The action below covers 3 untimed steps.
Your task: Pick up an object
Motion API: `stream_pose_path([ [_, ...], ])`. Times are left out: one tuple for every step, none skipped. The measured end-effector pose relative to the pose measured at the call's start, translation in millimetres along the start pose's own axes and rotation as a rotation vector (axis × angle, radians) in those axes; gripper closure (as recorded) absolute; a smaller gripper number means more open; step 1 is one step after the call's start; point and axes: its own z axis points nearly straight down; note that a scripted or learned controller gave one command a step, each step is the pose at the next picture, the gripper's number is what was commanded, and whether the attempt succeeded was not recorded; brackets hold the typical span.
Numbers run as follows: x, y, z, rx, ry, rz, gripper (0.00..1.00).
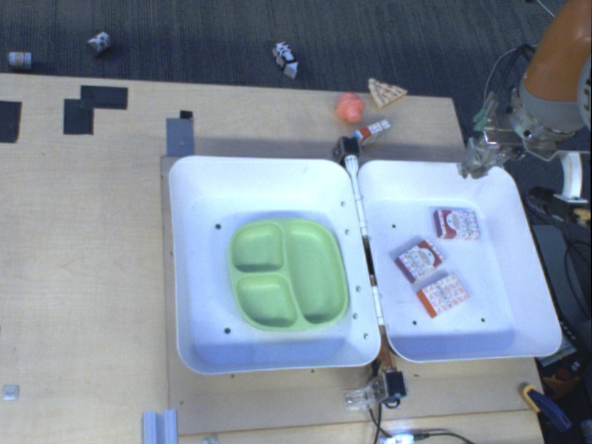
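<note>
The camera view showed three small packets (435,262), one green tray (289,274), and the gripper (476,160), its opening unclear, above the right bin's (518,340) far corner.

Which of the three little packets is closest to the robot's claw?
The top packet, highest in the right bin. The gripper sits over the bin's top rim; the other two lie lower.

A pale wooden bench (83,248) stands on dark grey carpet (203,17) strewn with small litter.
</note>
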Motion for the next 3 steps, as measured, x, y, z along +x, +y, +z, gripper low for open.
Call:
stream_pose_path([
  [0.6, 1.4, -11.4, -0.005, -0.001, -0.005, 1.00],
  [49.4, -17.7, -5.6, 0.007, 0.002, 0.005, 1.00],
  [-7.2, -31.4, 72.9, 0.009, 0.001, 0.008, 1.00],
])
